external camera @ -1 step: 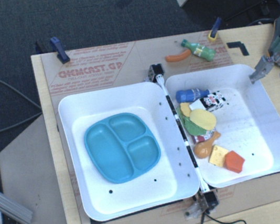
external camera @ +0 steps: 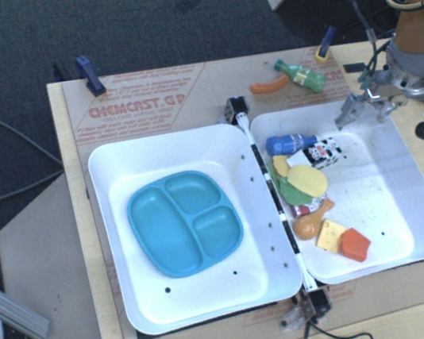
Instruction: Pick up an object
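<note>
No object lifted: the task looks to be at its beginning; nothing is between the fingers and every item lies on a surface.
Gripper (external camera: 364, 108): it hangs over the far corner of the right bin (external camera: 410, 196), with the jaws spread apart and holding nothing.
Nearest candidates: a blue bottle (external camera: 288, 143) lies to the left of the jaws and a little nearer to the camera; a black-and-white item (external camera: 323, 152) lies just beside it, closer to the jaws.
Other candidates: a yellow round piece (external camera: 307, 181), an orange piece (external camera: 310, 225), a yellow block (external camera: 330, 235) and a red-orange block (external camera: 355, 245) lie farther from the jaws, along the bin's left wall.
What is left: I judge that everything is left, namely to choose one object, come down, close and lift.
Floor under the jaws: white and bare, so a descent here would meet nothing.
Left bin (external camera: 116, 173): well away from the jaws; it holds a blue divided plate (external camera: 186, 221).
Bench (external camera: 145, 103): a brown sheet with red print; a green bottle (external camera: 301, 76) and an orange item (external camera: 269, 86) lie on it beyond the jaws, outside the bins.
Room: dark carpet (external camera: 130, 17) surrounds the bench.
</note>
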You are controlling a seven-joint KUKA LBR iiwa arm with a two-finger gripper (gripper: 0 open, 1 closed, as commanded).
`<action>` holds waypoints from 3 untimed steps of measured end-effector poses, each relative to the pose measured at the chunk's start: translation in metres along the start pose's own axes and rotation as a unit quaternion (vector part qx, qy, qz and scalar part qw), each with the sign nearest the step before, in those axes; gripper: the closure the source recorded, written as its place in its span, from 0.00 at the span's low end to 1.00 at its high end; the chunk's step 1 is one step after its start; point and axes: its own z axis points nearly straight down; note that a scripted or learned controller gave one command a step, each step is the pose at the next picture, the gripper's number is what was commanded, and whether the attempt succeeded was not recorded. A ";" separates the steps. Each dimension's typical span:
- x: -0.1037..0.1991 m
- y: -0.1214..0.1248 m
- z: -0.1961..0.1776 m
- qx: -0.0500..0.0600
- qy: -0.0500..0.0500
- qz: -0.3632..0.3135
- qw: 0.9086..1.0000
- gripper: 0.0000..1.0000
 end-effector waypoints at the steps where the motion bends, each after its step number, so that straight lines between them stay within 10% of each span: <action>1: 0.049 0.003 0.040 -0.005 -0.001 0.000 1.000 0.00; 3: 0.119 -0.042 0.052 0.000 0.000 0.001 1.000 0.00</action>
